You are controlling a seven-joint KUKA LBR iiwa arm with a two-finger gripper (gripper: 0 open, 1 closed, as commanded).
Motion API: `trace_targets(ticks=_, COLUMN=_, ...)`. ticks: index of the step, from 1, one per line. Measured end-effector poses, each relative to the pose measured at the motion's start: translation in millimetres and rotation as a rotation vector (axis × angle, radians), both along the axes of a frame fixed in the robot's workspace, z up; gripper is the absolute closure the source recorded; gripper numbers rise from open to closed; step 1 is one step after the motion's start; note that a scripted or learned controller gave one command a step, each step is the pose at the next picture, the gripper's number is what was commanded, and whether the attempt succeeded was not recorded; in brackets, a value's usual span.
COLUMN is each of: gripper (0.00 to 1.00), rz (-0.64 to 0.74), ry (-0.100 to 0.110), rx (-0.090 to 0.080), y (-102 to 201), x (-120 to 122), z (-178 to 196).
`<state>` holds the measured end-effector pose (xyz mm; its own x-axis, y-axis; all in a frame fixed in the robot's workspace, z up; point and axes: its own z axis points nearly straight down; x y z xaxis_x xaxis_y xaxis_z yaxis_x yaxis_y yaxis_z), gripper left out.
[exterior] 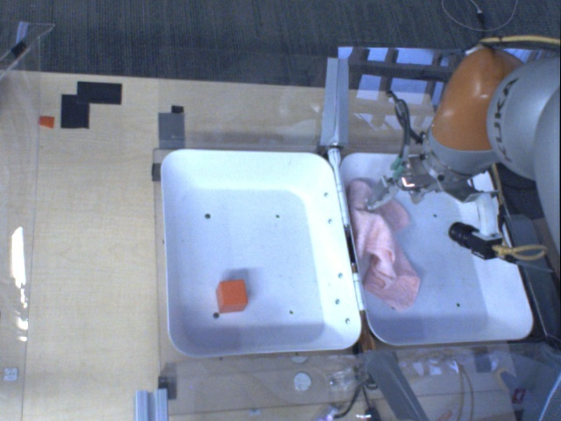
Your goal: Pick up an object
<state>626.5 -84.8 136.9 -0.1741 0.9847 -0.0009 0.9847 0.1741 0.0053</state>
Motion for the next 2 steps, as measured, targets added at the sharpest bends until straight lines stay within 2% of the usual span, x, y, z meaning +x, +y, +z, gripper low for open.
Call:
trace_targets(ticks=1, gripper=0.00, rz=0.027, ry=-0.012, rx=-0.001, y=-29.8, x=-23.5, z=-44.7)
trace_targets(ticks=2, gripper=0.00, rz=0.234, ry=-0.015, rx=-0.007, y=-11.4, x=-10.7, z=-43.6)
